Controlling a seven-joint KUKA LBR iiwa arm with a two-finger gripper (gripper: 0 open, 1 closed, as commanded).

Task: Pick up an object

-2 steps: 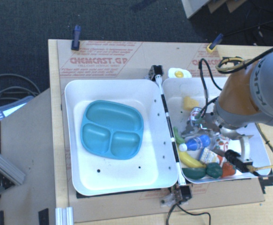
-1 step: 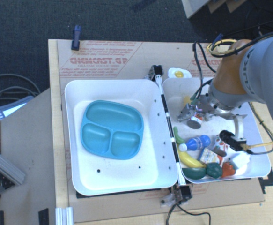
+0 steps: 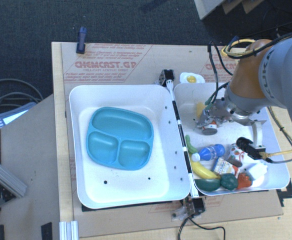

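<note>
**Gripper low in the right bin, grasp not yet proven**

Gripper (image 3: 207,125) sits low over the floor of the right bin (image 3: 278,149), just up from the toy heap; whether it is spread or closed I cannot tell from this slanted view, and nothing can be seen caught in it; a small yellow piece (image 3: 200,108) lies just beside it, partly hidden by the wrist, so I judge the pick still to be made.

To do the step well, I would choose one target and commit to it; the heap sits at the near end of that bin, and the blue bottle (image 3: 212,151) lies on top, the piece nearest the gripper; the banana (image 3: 205,170) lies below the bottle, against the bin wall, and the green toy (image 3: 229,181) sits below that, crowded by red and white bits; a descent on the bottle should come straight down across its narrow width, since a round body is apt to roll away from a glancing touch; a lift should be slow enough to show whether anything really comes up.

Left of the heap, the left bin (image 3: 80,134) holds a blue tray (image 3: 119,137) with three wells; both bins rest on a brown board (image 3: 110,64) printed with red lettering; beyond the board lies dark carpet (image 3: 35,14), with cables (image 3: 5,91) coiled well left of it; a black cable (image 3: 221,64) trails down along the arm (image 3: 266,74).
</note>
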